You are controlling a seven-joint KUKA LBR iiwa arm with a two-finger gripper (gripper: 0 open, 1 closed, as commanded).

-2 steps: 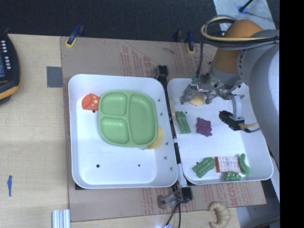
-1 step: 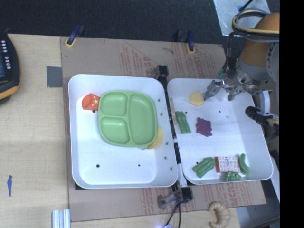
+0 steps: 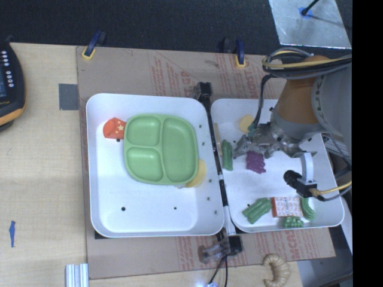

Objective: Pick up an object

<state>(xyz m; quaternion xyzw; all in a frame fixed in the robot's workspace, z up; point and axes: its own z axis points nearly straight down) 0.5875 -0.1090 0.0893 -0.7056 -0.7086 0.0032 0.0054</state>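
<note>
Gripper (image 3: 258, 145), finger state impossible to tell, above purple grape bunch (image 3: 256, 161) in right bin (image 3: 335, 217), beside upright-lying green pickle (image 3: 227, 154), long axis top-to-bottom.

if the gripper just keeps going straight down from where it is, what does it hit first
Most likely the purple object, which lies just below the gripper in the right bin; depth is unclear from this slanted view.
</note>
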